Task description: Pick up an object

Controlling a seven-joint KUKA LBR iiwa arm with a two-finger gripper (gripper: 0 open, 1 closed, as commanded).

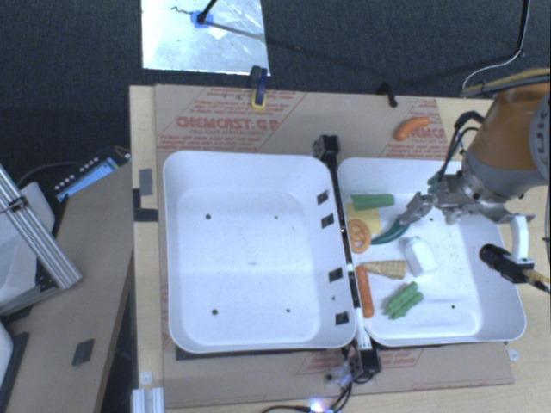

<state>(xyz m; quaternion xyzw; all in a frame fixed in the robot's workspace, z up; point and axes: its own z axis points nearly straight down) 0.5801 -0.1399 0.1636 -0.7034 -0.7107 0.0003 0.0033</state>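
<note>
At frame right, the gripper (419,206) hangs over the right bin (495,321), its grip state impossible to tell

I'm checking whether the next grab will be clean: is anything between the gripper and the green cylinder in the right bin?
Nothing visible blocks it. The gripper hangs just right of the green cylinder, with bare bin floor between them. A curved green piece lies just below that gap, close to the fingertips.

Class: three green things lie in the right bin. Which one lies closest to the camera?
The ridged green bundle at the right bin's near edge, below the white block; both others lie farther up.
</note>
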